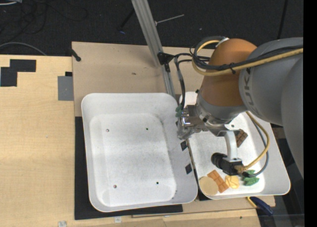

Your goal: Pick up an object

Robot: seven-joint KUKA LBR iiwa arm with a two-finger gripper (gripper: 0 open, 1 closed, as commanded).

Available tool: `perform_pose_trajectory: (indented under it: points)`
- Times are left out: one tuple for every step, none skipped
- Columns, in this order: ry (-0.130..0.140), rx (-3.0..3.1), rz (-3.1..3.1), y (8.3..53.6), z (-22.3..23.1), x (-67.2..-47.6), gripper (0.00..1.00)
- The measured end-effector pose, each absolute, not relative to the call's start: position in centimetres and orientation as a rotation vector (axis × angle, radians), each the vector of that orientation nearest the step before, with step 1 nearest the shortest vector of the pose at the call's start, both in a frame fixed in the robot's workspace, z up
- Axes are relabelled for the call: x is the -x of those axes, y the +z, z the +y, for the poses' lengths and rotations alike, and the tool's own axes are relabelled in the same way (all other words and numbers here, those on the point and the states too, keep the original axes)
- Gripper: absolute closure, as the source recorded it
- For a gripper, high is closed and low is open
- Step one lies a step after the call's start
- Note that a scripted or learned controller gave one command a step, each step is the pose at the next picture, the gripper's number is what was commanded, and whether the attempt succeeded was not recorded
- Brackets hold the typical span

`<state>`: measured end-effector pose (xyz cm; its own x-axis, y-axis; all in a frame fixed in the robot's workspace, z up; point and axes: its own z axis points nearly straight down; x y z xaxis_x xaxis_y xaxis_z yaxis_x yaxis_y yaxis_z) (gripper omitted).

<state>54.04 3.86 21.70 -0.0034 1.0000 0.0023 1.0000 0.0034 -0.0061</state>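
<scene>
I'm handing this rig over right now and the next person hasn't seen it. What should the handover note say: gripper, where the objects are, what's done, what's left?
Gripper: low at the left edge of the right white bin. This view does not settle whether it is open or shut, and no object is seen in its grasp.
Objects: a tan round disc, an orange block, a yellow piece and a green piece are clustered at that bin's near end. A brown block lies farther back, beside the arm.
Done: no pick visible.
Left: grasp one object and lift it.
</scene>
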Motion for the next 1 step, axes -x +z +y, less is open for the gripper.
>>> perform_pose_trajectory:
  points:
    - [0.006, 2.212, -2.222, 21.65, 8.2, -53.35, 1.0]
